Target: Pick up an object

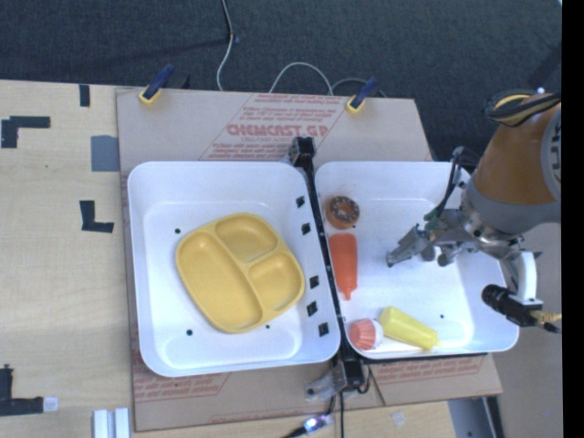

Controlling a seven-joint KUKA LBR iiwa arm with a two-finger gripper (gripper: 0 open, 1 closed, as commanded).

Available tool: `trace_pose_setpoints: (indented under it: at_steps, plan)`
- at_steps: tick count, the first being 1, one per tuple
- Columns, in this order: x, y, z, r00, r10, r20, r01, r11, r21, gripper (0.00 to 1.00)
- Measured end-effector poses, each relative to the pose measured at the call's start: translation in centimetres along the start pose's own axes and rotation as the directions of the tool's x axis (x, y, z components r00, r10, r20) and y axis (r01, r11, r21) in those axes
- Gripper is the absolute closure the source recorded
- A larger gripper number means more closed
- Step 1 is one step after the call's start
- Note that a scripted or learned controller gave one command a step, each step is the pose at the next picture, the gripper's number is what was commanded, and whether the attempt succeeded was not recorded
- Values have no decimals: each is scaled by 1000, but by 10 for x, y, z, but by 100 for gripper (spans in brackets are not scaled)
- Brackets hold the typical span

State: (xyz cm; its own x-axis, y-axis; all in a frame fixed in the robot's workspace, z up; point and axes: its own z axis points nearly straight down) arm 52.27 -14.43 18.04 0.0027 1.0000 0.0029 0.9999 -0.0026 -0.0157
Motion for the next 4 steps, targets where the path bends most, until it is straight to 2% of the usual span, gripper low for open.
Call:
trace_pose_setpoints:
  at_steps: [1, 3, 4]
  plan:
    - [0, 3, -7, 1000, -4, 2, 4, 1000, -13, 0]
    - [-1, -1, 92, 1000, -3, 2, 3, 1000, -9, 0]
    - [-1, -1, 79, 1000, -5, 2, 5, 1000, -11, 100]
